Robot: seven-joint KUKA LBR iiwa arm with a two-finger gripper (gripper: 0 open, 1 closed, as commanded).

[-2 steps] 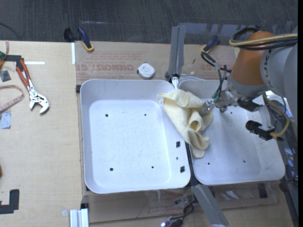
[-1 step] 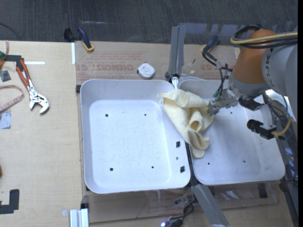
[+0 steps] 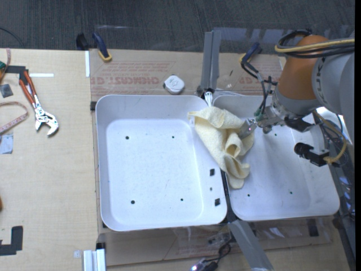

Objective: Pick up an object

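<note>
I am looking at a soft, pale yellow cloth [image 3: 224,140], crumpled and folded, which is lying draped across the shared rims at the middle of the frame, part in the left bin [image 3: 113,168] and part in the right bin [image 3: 293,208]. Both bins are shallow, smooth white plastic with rounded corners. The claw [image 3: 249,127] is sitting against the cloth's right edge, its metal tips touching the fabric, but I cannot tell whether it is open, closed or gripping, since the tips are blurring into the folds. The grey arm [image 3: 338,83] with its orange band [image 3: 296,75] is reaching in from the upper right. On the wooden desk [image 3: 51,185] at upper left, a red-handled wrench [image 3: 37,103] is lying.
</note>
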